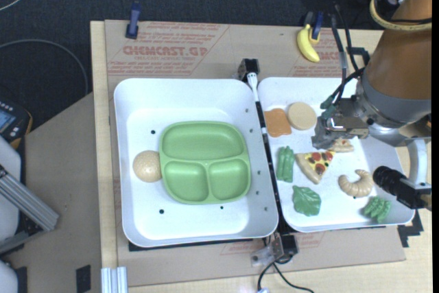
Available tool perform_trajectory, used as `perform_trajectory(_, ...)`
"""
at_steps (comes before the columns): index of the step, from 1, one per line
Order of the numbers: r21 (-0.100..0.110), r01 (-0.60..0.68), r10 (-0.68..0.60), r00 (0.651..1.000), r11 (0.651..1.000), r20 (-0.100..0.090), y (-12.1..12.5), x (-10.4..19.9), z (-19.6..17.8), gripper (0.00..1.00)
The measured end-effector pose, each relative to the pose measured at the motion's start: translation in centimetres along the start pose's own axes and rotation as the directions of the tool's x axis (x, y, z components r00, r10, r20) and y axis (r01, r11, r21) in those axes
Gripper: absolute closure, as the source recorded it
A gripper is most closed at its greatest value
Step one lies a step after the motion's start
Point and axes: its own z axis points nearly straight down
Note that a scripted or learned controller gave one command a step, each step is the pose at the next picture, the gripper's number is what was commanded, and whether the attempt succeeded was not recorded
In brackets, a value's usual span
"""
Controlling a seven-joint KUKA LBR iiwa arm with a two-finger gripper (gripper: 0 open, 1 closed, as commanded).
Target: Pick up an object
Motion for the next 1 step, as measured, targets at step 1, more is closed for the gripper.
perform_trajectory(1, 0.005, -0.002, 0.002, 1.0, 1.0, -0.001, -0.1, -0.36, 0.87, 1.0)
